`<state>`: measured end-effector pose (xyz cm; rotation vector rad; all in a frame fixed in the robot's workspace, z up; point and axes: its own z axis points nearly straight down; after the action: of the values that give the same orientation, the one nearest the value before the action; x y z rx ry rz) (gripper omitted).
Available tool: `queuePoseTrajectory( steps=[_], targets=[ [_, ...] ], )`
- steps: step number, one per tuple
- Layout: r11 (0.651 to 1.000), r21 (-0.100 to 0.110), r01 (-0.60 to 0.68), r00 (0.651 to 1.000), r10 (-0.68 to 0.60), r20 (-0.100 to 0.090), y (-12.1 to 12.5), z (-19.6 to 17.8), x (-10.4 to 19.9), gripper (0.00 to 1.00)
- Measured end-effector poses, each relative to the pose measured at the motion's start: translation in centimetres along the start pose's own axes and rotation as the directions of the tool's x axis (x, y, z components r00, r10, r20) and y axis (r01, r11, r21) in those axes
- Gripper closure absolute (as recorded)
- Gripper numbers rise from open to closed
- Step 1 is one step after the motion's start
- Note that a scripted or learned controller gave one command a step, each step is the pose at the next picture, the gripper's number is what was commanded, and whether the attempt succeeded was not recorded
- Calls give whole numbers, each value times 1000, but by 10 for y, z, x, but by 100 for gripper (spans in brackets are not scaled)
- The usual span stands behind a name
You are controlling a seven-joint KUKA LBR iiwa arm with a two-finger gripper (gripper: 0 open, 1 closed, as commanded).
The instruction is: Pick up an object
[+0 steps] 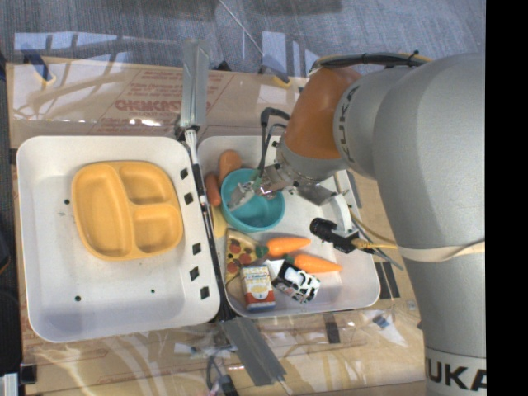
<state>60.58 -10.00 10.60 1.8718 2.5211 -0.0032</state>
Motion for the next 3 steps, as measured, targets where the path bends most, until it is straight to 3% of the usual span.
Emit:
queuePoseTrajectory(
  steps=[1,2,3],
  targets=[
    [1000,4,4,1000,-4,-2,0,-6,0,100],
    [992,0,128,992,-128,-3,-56,-86,34,100],
    [969,11,-248,969,248,-5,-57,-83,82,100]
  ],
)
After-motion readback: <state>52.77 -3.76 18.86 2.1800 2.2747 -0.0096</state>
